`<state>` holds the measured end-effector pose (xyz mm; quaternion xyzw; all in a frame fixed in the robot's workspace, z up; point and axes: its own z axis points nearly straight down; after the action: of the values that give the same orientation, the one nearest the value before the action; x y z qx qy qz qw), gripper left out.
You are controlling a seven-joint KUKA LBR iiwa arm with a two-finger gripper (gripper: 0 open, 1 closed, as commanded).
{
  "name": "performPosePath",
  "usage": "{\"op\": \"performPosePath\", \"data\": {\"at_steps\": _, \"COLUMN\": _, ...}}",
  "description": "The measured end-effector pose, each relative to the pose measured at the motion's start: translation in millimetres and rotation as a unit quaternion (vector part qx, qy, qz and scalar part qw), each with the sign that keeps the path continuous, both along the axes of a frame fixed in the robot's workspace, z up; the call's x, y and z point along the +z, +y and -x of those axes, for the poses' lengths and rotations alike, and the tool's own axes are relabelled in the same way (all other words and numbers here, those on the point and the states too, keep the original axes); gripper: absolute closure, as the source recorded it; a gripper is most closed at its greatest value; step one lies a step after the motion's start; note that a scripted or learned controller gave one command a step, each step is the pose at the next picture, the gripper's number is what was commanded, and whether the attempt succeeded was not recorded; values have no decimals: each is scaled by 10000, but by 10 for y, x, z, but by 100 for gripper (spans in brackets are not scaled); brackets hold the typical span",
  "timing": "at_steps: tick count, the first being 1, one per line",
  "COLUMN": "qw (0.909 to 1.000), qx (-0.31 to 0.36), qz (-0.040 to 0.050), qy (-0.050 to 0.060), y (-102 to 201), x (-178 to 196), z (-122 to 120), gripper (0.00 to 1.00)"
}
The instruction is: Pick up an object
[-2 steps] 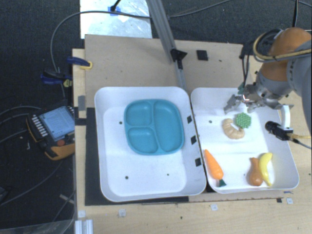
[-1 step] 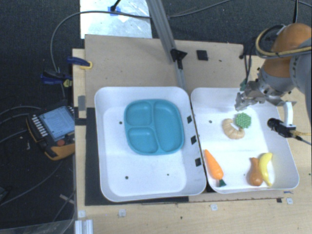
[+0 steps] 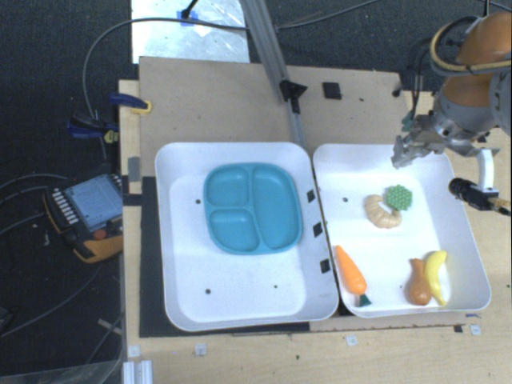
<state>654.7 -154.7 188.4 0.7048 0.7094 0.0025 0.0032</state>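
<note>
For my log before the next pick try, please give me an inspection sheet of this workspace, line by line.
Surface: brown bench board bearing the left bin and the right bin, side by side.
Job's things: in the right bin, a green broccoli piece touching a beige croissant; a carrot near the left wall; a banana beside a brown drumstick.
Clutter: blue divided plate in the left bin.
Grippers: pincer over the right bin's far edge, holding nothing that I can see.
Cables: black cable looping at the far left.
Surroundings: clamps on the bench's left edge; a handheld control unit on the floor.
</note>
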Motion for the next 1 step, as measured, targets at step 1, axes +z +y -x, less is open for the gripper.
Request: {"op": "performPosePath", "data": {"at_steps": 1, "qw": 10000, "qx": 2, "qz": 1, "qy": 2, "y": 9, "x": 447, "z": -31, "gripper": 100}}
